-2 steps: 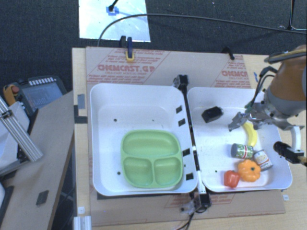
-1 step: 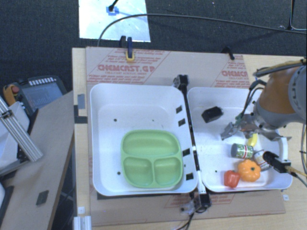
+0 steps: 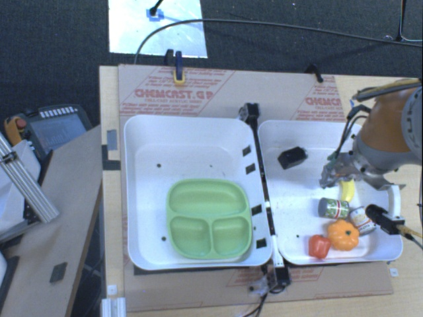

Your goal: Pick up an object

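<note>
A: What's where, biggest first?
B: The tabletop [image 3: 109, 197] carries the left bin [image 3: 142, 137] with a green tray [image 3: 209, 217], and the right bin [image 3: 291, 197].
A: And the tool [image 3: 332, 175]?
B: Low in the right bin, just beside the yellow object [image 3: 347, 191]; whether it is clenched I cannot tell.
A: Handling?
B: Probably light, smooth, perhaps slippery; grip across its narrow middle. Can [image 3: 334, 208], orange pumpkin [image 3: 344, 236] and red piece [image 3: 318, 246] crowd its near side.

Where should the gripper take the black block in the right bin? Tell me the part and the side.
Grip the black block across its short width, coming straight down from above. It lies flat and alone on the right bin's floor, apart from the cluster near the gripper, so both long sides look free for the fingers.
</note>
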`<action>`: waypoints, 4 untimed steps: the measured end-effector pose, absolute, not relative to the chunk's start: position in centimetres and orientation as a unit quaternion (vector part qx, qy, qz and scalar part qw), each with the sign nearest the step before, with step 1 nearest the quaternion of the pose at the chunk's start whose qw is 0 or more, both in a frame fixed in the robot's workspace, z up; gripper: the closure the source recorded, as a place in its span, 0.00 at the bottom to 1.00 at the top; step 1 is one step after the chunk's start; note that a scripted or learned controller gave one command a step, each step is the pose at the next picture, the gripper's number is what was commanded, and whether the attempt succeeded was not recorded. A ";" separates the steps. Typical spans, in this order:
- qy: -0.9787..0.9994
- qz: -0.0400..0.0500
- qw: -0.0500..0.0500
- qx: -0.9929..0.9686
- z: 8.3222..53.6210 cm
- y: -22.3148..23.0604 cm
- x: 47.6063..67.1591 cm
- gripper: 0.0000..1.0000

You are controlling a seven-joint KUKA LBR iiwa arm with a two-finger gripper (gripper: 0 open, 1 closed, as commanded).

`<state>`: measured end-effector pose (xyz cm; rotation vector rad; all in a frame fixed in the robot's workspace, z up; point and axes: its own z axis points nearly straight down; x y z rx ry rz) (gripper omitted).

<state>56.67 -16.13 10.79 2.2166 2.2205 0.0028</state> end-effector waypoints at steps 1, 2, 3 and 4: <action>0.707 0.001 0.003 0.707 16.8 -17.0 56.4 1.00; 0.708 0.002 0.003 0.706 21.6 -16.8 55.7 1.00; 0.708 0.001 0.002 0.706 23.6 -16.8 55.8 1.00; 0.710 0.001 0.000 0.704 23.3 -11.0 54.9 1.00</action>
